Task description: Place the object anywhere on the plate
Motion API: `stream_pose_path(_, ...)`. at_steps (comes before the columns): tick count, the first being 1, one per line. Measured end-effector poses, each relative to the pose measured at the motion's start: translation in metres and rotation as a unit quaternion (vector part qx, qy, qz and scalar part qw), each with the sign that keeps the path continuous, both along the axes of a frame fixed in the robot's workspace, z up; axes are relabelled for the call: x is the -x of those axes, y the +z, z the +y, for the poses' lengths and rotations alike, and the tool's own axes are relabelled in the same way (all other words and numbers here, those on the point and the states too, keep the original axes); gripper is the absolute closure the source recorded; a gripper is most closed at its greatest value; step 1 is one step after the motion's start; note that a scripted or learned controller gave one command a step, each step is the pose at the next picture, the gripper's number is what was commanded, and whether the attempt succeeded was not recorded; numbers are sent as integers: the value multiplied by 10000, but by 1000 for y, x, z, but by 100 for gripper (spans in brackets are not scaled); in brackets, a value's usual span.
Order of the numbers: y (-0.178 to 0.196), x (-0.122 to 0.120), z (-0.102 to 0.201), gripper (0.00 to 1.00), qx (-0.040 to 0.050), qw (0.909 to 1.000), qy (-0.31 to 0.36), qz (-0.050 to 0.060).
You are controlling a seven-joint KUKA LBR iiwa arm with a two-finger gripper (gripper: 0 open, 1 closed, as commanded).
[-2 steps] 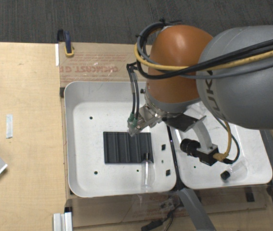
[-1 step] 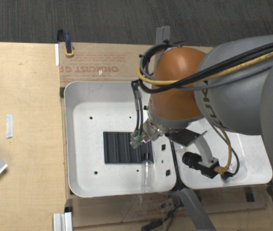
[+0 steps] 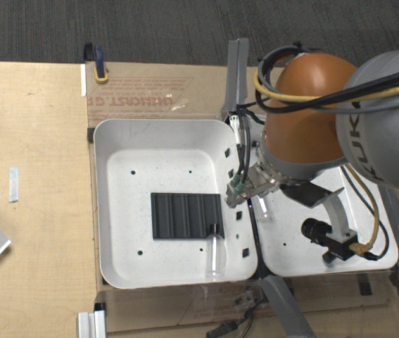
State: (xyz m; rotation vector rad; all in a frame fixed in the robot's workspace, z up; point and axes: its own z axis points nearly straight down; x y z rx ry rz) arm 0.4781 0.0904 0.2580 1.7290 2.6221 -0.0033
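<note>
To the gripper's left lies the black ribbed plate [image 3: 185, 215] in the left bin [image 3: 115, 189]. Just below and left of the gripper, a clear tube [image 3: 215, 253] rests at the plate's right corner. Its long axis runs from the plate toward the bin's near wall, with the darker end on the plate. It looks light, stiff and slippery, and likely to roll, so a hold across its middle seems best. The gripper [image 3: 245, 191] hangs over the wall between the bins; whether it is open or closed cannot be told.
</note>
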Motion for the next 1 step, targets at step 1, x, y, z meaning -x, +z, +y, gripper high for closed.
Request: stream_pose_path(1, 31, 0, 40, 100, 5, 9958, -916, 5)
